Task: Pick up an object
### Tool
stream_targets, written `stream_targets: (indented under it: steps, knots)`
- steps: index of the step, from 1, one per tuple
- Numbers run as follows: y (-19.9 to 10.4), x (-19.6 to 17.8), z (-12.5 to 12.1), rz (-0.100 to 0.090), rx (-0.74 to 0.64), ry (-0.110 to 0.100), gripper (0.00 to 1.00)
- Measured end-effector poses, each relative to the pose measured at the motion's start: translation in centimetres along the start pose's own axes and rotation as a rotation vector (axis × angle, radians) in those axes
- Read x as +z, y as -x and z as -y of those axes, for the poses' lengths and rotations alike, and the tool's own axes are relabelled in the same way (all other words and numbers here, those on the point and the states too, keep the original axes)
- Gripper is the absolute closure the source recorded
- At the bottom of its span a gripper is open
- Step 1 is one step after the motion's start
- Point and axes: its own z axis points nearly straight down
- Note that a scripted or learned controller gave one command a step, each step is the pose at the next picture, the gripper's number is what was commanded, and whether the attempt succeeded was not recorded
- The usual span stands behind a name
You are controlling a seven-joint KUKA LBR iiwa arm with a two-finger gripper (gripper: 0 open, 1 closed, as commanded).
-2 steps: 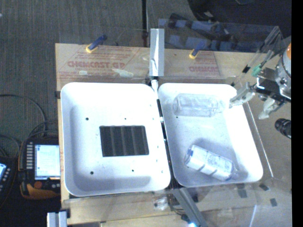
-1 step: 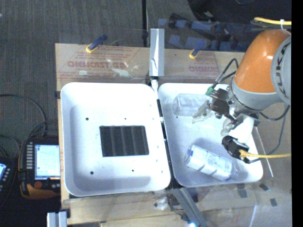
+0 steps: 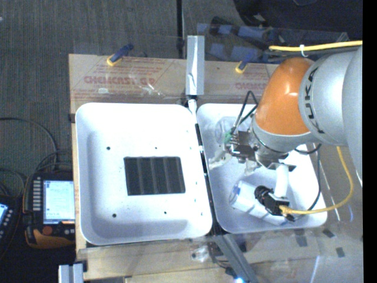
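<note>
Dark grey carpet floor (image 3: 88, 16)

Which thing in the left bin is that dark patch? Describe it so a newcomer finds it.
Start at the left bin, the white one away from the arm. In the middle of its floor lies a dark rectangle with ribs running up its face, the one black shape on that white floor.

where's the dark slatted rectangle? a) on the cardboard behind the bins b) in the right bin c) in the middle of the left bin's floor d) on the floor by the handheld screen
c: the dark slatted rectangle lies in the middle of the floor of the left bin, while the arm reaches over the right bin.
</note>
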Motion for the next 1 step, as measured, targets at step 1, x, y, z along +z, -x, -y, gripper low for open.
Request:
stream_targets:
  steps: [1]
  knots:
    - [4.60, -6.36, 2.08, 0.004, 0.294, 0.005, 0.00]
